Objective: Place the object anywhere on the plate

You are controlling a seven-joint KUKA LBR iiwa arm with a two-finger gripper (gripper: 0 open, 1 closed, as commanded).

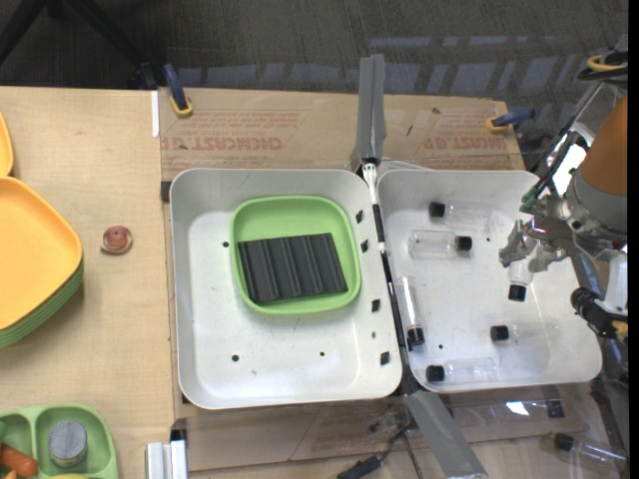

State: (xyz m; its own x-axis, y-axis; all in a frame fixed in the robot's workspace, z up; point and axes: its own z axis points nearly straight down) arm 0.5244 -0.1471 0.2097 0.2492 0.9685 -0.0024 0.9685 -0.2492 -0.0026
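Hard to make out: the clear vials in the right bin point(559, 362), bodies nearly lost against the white floor, black caps alone plain. Six caps counted.

- Nearest the gripper point(529, 252): a vial point(516, 291) just below it, shown as cap only. Body not traceable, so axis and heading cannot be told.
- Second vial point(444, 242): lying flat, long axis left to right, cap at the right end.
- Third vial point(454, 209), near the far wall: also left to right, cap at the left end.
- Fourth vial point(406, 307): hugging the wall shared with the left bin point(200, 347), long axis running near to far, cap at the near end.
- Fifth vial point(464, 371): by the near wall, left to right, cap at the left.
- Sixth vial point(500, 333): cap only.

None on the green plate point(290, 206), well apart in the left bin. On that plate, a dark ribbed slab point(295, 267), long axis left to right, slightly tilted.

Jaws: a tangle of silver metal from this angle, so width not to be told, and nothing seen between them. Arm cut off at the right edge.

Cut off at the left edge of the counter point(100, 347): stacked orange plates point(35, 257) and a green divided tray point(55, 442).
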